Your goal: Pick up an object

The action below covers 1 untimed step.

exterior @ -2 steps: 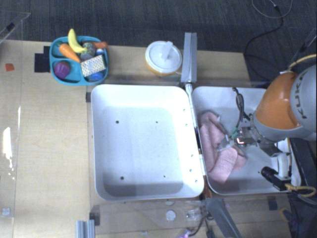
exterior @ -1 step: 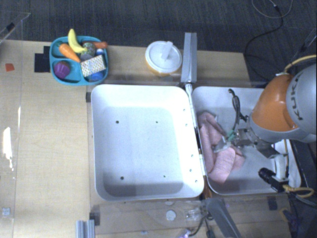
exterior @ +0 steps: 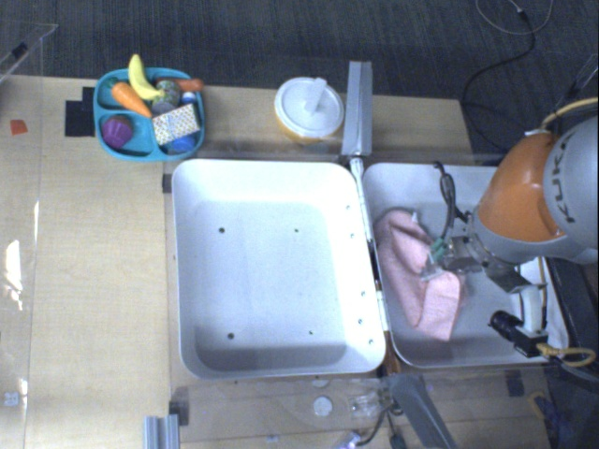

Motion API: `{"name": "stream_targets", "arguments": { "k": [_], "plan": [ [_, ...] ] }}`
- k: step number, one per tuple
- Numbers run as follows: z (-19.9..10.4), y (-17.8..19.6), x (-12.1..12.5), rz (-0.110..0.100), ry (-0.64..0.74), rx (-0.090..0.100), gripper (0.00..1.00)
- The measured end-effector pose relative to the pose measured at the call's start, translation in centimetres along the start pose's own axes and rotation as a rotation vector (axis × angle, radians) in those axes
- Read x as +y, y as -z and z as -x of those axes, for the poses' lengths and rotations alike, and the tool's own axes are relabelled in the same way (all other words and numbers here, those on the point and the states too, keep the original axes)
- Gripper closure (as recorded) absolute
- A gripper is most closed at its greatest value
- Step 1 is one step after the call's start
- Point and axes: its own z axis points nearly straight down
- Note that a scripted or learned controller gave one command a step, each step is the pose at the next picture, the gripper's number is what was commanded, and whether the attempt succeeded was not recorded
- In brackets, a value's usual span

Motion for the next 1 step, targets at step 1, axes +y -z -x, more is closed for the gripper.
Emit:
{"name": "stream_targets", "arguments": {
  "k": [1],
  "plan": [
    [-4.42, 7.99, 6.05, -0.022, -0.050, 0.004, 1.00]
  ]
}}
